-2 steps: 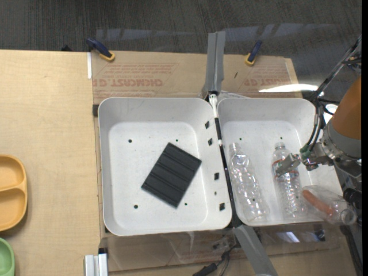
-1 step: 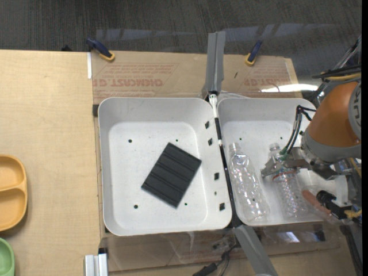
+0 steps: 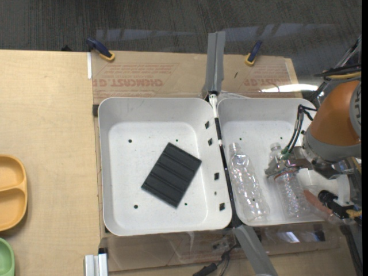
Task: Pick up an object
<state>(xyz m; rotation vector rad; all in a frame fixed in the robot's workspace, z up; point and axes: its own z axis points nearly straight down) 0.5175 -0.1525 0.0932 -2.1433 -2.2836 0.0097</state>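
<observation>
Two clear plastic bottles lie in the right bin. One bottle rests along the bin's left side. The other bottle lies further right, its cap end pointing up toward the gripper. My gripper hangs low over the neck end of this second bottle, at or just above it. The grey arm with its orange band reaches in from the right. A black ribbed rectangular pad lies tilted in the middle of the left bin.
A divider post stands between the bins at the back. Cardboard with two clamps lies behind them. A yellow tray sits at the bench's far left. A small reddish item lies at the right bin's near right corner.
</observation>
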